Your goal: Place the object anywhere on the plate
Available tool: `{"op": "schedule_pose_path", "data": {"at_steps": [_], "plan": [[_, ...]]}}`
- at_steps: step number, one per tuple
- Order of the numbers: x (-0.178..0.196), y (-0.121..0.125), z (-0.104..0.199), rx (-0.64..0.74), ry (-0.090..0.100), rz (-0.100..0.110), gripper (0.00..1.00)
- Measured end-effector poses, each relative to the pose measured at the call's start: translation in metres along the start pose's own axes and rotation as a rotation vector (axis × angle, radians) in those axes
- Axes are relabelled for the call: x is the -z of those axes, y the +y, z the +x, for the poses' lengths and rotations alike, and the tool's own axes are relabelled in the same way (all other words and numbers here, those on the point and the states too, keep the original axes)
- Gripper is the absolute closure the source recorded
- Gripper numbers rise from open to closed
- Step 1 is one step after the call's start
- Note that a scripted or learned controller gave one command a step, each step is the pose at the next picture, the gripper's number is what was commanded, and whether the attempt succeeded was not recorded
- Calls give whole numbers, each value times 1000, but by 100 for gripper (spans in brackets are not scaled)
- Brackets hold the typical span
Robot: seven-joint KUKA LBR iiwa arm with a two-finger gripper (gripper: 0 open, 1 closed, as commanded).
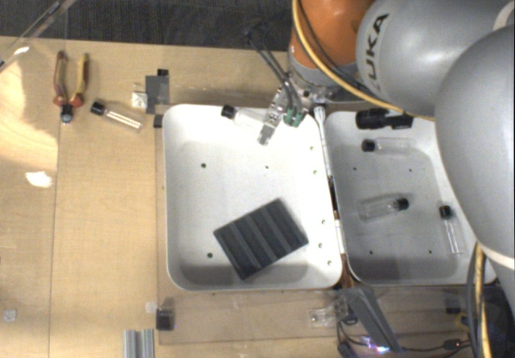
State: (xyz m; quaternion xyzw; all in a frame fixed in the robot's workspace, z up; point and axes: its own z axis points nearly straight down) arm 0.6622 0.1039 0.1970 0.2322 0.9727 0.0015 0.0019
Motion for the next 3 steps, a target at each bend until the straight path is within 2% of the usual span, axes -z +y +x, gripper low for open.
{"op": "schedule_pose_path", "data": {"at_steps": [1, 2, 3], "plan": [[-49, 48, 33, -19, 0, 0, 100], [-18, 109, 78, 283, -2, -3, 100], [-91, 111, 47, 548, -16, 2, 100]]}}
